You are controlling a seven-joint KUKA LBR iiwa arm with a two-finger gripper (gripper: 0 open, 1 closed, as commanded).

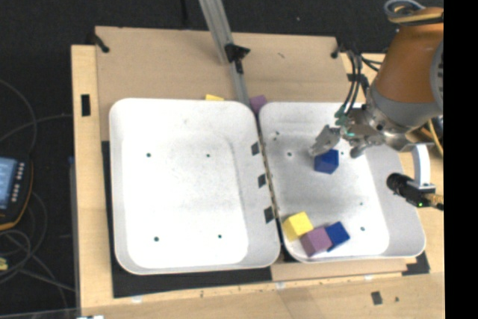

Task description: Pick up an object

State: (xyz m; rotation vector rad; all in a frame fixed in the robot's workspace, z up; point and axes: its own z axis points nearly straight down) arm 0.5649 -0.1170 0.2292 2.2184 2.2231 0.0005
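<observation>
Claw [340,143] above blue cube [326,161]

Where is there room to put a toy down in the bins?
The left bin is bare across its whole floor. The right bin has bare floor along the divider and mid-floor. It is crowded where the gripper hangs by a blue cube, and at the near edge by the yellow cube, purple cube and second blue cube.

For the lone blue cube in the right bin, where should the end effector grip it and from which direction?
Probably from straight above, closing on two opposite side faces of the blue cube. It sits flat on the right bin floor with open space all round, apart from the yellow cube, purple cube and second blue cube clustered near the front edge. The end effector hovers right beside it.
</observation>
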